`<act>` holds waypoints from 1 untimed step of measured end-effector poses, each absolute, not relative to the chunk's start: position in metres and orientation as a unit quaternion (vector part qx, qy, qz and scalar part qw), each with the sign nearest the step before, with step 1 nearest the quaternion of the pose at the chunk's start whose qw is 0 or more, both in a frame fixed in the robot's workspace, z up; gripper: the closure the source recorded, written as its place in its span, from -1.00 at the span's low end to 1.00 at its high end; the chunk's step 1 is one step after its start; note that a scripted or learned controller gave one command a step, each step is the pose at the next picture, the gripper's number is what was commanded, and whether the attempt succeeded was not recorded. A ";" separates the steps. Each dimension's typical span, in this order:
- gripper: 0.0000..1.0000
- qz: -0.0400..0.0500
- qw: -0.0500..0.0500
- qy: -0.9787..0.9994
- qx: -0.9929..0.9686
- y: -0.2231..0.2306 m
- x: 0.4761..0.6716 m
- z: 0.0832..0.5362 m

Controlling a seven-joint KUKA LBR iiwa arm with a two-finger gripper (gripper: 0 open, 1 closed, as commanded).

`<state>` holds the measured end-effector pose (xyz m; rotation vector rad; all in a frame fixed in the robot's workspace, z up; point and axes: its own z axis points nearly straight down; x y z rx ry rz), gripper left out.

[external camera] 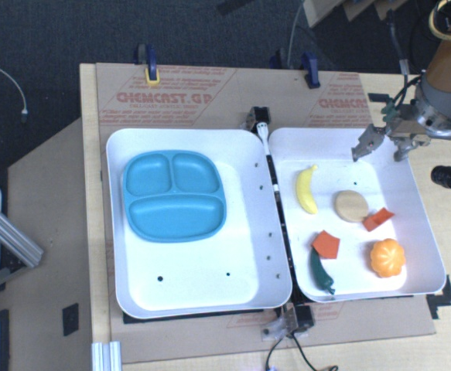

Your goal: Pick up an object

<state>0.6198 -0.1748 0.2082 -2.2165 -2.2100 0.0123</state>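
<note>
The right bin (411, 284) holds a yellow banana (308, 189), a tan oval piece (351, 205), a small red wedge (378, 219), an orange-red block (326, 245), a dark green vegetable (321, 272) and an orange pumpkin-like fruit (387, 257). My gripper (381, 147) hangs over the bin's upper right part, above and to the right of the tan piece. Its two fingers are spread apart with nothing between them.
The left bin (194, 284) carries a blue divided plate (175, 195). Clamps (152, 64) sit at the cardboard's far edge. A black divider (271, 184) runs between the bins. Cables and a box lie beyond the bench at the top.
</note>
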 end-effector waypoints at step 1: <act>-1.00 0.000 0.000 -0.707 -0.707 -0.174 0.623 0.216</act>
